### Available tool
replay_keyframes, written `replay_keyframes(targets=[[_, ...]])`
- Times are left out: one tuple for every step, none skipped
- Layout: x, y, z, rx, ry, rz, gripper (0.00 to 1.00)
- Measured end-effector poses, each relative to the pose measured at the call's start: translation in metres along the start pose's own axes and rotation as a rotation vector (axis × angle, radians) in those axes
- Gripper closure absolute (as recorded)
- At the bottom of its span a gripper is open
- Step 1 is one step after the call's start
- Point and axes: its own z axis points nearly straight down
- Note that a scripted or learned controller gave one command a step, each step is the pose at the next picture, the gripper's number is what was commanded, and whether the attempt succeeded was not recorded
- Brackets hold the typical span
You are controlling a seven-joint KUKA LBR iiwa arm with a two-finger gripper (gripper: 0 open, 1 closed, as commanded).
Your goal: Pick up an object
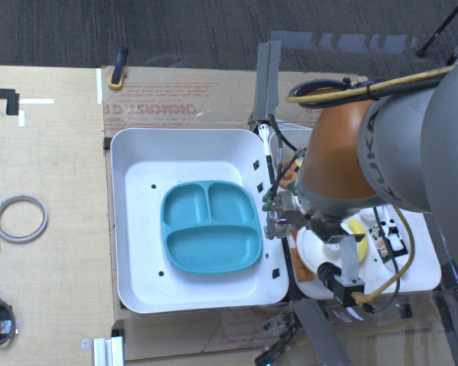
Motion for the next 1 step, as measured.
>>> replay_keyframes(targets=[[0.0018, 0.0000, -0.0001, 0.000, 0.000, 0.001, 1.00]])
